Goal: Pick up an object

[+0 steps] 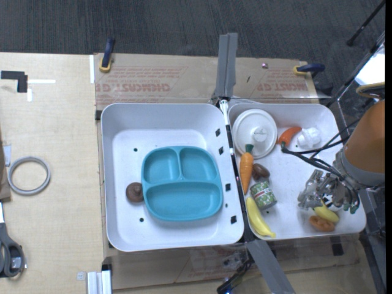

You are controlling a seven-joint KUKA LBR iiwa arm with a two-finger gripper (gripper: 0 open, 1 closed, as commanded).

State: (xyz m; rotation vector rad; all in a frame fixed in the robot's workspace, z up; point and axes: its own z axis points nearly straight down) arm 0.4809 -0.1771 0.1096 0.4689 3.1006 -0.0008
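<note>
My gripper [321, 196] hangs low over the right bin [288, 228], near its front right corner. Right below its metal fingers lie a small yellow piece [326, 214] and an orange-brown piece [321, 223]. Whether either is gripped is unclear. Further left in the same bin lie a banana [259, 220], a green can [263, 196], a carrot [245, 170], a brown lump [260, 171] and a white round lid [256, 133]. An orange-red item [289, 135] and a white item [308, 138] sit at the back.
The left bin [116, 182] holds a teal divided plate [182, 183] and a brown ball [134, 192]. A grey tape ring [27, 175] and scissors [11, 257] lie on the bench at the far left. Black cables [312, 158] run across the right bin to the arm.
</note>
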